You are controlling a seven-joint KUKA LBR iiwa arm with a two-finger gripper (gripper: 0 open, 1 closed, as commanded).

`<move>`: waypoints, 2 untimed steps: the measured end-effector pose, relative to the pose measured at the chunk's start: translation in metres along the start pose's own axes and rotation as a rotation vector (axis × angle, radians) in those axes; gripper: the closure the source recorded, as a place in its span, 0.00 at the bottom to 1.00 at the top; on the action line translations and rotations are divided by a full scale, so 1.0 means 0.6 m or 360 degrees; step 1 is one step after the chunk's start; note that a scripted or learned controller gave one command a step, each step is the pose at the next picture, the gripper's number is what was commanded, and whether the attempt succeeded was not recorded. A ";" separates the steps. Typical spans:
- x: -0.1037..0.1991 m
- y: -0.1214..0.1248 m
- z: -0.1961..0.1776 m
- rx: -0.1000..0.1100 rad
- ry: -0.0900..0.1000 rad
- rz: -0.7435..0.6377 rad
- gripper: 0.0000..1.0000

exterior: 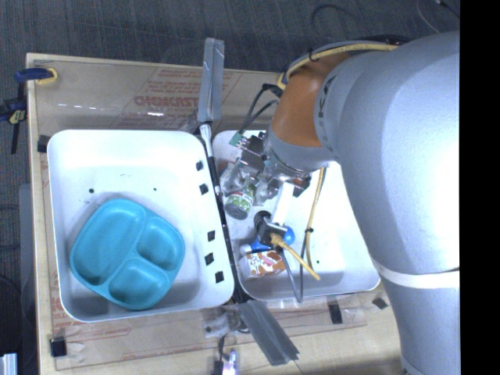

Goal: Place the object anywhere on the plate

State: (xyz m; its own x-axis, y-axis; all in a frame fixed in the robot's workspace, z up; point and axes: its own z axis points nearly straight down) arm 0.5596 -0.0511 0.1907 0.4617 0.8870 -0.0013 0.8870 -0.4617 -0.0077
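A blue plate (127, 253) with three compartments lies in the left bin (70, 158), toward its front. The gripper (244, 180) reaches down into the right bin (344, 264) near its left wall. It hangs over a cluster of small objects: a green-and-white can-like item (238, 204) just below it and a white piece (226, 141) behind it. A brown-and-white packet (264, 262) lies at the front of the right bin.
The grey arm with its orange band (301, 116) covers most of the right bin. A yellow cable (301, 262) and black clips trail by the wrist. A divider wall (215, 209) with black tabs runs between the bins.
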 end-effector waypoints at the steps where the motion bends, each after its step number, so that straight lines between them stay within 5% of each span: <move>1: 0.125 -0.099 0.002 0.0000 -0.0003 0.0130 1.00; 2: 0.235 -0.229 0.071 -0.0003 -0.0003 -0.0349 1.00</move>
State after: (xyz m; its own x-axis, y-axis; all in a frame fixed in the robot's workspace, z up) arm 0.5025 0.1376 0.1488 0.2580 0.9662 -0.0019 0.9661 -0.2580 -0.0061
